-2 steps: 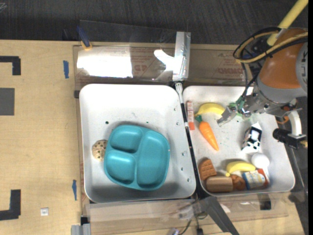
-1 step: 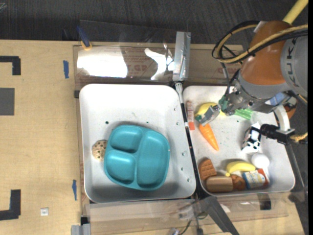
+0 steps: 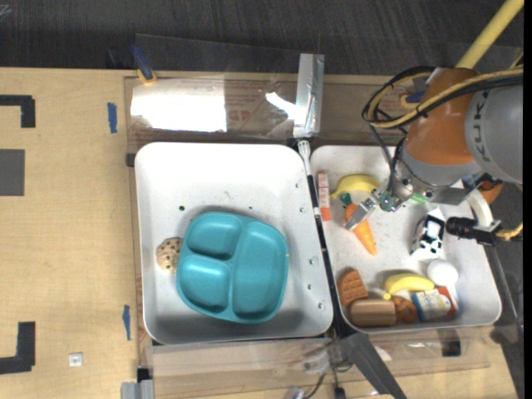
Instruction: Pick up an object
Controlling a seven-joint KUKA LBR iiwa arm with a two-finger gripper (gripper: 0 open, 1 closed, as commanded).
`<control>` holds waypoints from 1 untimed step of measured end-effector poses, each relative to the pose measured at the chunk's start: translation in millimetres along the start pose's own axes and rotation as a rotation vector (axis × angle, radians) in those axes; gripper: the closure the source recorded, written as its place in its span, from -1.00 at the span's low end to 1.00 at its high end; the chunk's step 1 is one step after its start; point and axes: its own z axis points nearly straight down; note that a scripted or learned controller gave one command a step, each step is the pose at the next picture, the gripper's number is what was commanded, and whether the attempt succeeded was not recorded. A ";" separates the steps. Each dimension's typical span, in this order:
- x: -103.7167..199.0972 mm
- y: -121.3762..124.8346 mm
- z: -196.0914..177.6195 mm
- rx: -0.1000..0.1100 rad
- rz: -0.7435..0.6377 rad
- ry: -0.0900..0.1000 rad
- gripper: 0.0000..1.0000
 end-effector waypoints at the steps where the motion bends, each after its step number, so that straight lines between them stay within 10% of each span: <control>1: -6.3 11.4 7.0 -0.006 0.036 -0.004 -1.00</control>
